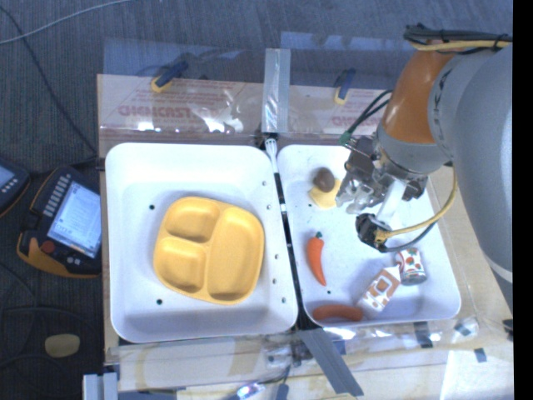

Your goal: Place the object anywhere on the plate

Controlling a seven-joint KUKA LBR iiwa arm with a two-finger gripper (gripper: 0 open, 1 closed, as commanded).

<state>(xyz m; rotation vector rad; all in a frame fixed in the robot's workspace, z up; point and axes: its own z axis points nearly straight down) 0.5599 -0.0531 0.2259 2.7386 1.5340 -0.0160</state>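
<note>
Yellow plastic, smooth and glossy, is seen in the left bin: the plate, rounded at the corners and moulded into three compartments, lies flat with nothing on it. Over in the right bin the gripper is hung at the far end, its metal parts a blurred tangle against the white; whether it is released or clenched cannot be told, and nothing is seen grasped. Just to its left a small brown lump is seen resting on a pale yellow piece, touching it; the shape of both is hard to make out. Near the middle an orange carrot with a green top is laid lengthwise, tapered toward the near side. At the near wall a reddish sausage lies flat, partly lost in glare. To the right, a red-and-white carton is tilted beside a small can, its print unreadable. A black cable loop partly covers the bin floor below the gripper. Much of the arm, grey with an orange band, is cut off at the right.
</note>
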